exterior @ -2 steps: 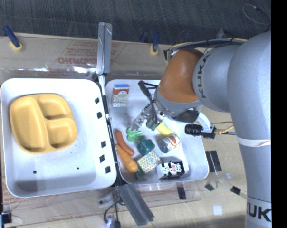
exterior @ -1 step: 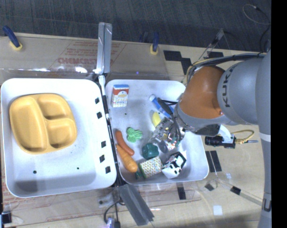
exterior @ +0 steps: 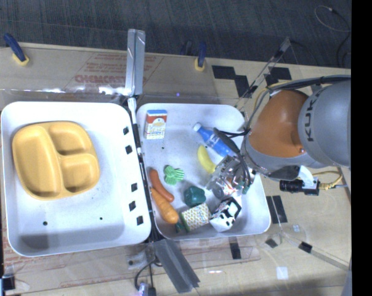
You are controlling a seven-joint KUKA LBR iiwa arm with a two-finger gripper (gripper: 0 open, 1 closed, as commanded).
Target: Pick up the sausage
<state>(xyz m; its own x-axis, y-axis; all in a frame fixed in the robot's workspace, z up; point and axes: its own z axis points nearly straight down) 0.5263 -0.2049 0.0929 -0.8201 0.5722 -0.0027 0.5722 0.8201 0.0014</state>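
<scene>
Gripper [exterior: 230,179] low in right bin, grip state unclear; sausage [exterior: 161,185] lies untouched well to its left, beside bin wall.

A yellow tray [exterior: 55,159] with three sections lies in the left bin [exterior: 63,227]. The right bin [exterior: 260,217] holds many small things. A little red and white carton [exterior: 156,124] stands at its far left corner. A blue bottle [exterior: 214,140] lies near the far side, with a yellow banana [exterior: 205,160] just beside it. A green toy [exterior: 173,174] sits in the middle. A carrot [exterior: 167,210], a dark green block [exterior: 194,195], a patterned box [exterior: 196,216] and a black and white toy [exterior: 227,214] lie along the near side.
</scene>
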